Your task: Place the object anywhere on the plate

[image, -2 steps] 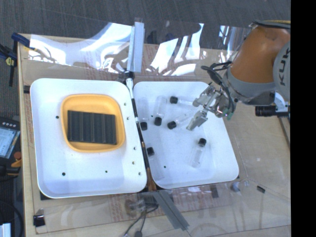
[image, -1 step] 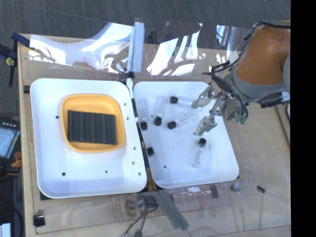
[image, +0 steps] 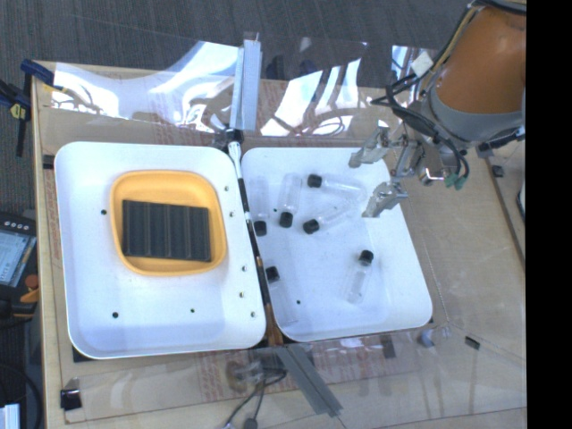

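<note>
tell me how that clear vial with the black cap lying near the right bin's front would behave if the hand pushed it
The clear plastic vial with a black cap lies on its side, so it would probably roll on the shallow white right bin. It looks see-through and thin, so likely light. Its smooth wall may slip from the hand.

Bright, even light falls from above. Both bins [image: 161, 329] are nearly blown out white, with soft, faint shadows. Strong glare streaks the clear panels [image: 206, 79] at the far side. The vials [image: 357, 280] are small and slightly blurred, perhaps transparent; the floor beyond looks grainy.
</note>
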{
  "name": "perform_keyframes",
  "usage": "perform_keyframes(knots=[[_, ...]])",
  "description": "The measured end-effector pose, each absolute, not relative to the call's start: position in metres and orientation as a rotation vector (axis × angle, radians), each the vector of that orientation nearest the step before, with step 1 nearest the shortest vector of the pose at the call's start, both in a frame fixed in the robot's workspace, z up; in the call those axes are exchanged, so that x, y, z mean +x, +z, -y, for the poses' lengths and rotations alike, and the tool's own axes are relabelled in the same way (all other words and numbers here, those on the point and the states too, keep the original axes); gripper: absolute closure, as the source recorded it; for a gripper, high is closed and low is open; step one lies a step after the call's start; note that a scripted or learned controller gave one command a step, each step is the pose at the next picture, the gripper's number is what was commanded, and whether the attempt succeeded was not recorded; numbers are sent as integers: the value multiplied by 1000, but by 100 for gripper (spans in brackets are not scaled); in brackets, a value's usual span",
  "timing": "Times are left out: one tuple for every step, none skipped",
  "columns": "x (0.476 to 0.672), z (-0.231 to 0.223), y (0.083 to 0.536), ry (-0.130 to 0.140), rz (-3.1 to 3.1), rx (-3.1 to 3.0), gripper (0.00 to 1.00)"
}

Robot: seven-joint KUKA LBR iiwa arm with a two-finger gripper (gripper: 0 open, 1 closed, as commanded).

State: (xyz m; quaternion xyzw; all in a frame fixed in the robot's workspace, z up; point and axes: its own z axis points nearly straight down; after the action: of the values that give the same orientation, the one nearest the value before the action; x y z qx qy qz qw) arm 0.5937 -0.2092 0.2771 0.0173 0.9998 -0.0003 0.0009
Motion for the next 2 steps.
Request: perform_keyframes(knots=[[576,209,251,1,-3120,-366,0],[559,209,235,1,-3019,-870,0]])
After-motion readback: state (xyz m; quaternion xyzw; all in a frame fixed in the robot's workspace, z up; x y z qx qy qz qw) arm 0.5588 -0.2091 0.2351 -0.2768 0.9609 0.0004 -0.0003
